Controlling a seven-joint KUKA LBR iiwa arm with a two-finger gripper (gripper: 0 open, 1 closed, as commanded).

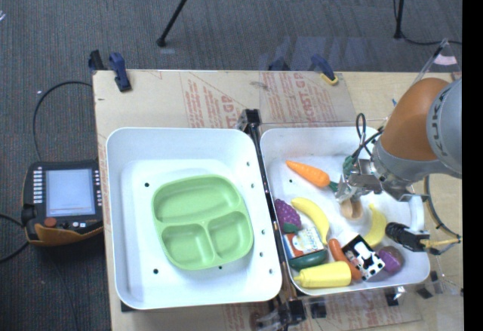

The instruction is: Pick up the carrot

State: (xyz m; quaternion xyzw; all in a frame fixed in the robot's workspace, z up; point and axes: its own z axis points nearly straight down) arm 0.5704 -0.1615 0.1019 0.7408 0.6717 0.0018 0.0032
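Note:
The carrot (308,173) is orange with a green stub at its right end. It lies slanted in the upper left part of the right bin (302,138). My gripper (349,188) hangs low over the bin just to the right of the carrot's green end, under the orange wrist band. Nothing shows between its fingers, and the carrot rests on the bin floor.
The right bin also holds two bananas (313,215), purple grapes (286,214), a small carton (303,241), a yellow corn cob (326,274), a black-and-white die (362,256) and a beige piece (350,208) under the gripper. The left bin holds a green divided plate (202,216).

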